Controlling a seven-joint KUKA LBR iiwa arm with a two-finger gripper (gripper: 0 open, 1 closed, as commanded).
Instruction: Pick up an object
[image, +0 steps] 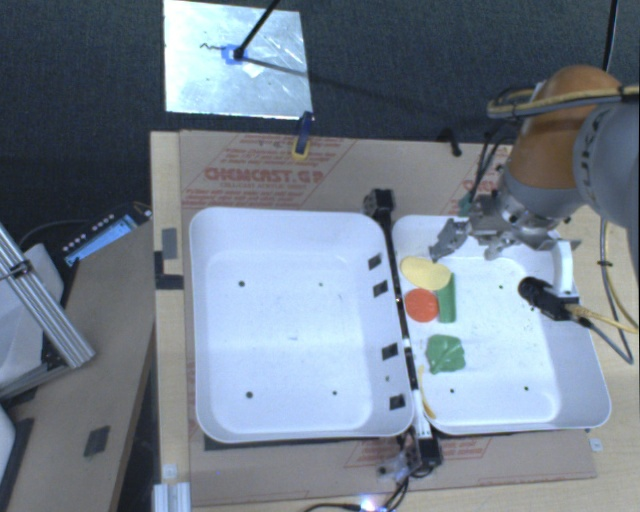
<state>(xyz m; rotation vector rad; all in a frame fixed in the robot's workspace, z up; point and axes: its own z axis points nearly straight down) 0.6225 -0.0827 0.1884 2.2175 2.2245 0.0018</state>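
Nothing is picked up yet, as far as this view shows: every object lies on the floor of the right bin (580, 385), and the left bin (290, 330) has only bare white bottom. The candidates sit in a cluster against the right bin's left wall: a yellow piece (425, 271) at the top, an orange ball (421, 305) touching it below, a green block (446, 298) just beside the ball, and a green leaf (445, 354) a little apart, nearer the camera. So the whole grasp and lift remain to be done. The arm (560, 140) comes in from the right and bends down over the bin's far edge, its orange band above the wrist. The gripper (470, 238) hangs above the bin's upper part, close to the yellow piece and up-right of it; its fingers look spread apart, with nothing between them. It seems poised for a descent rather than already in contact.
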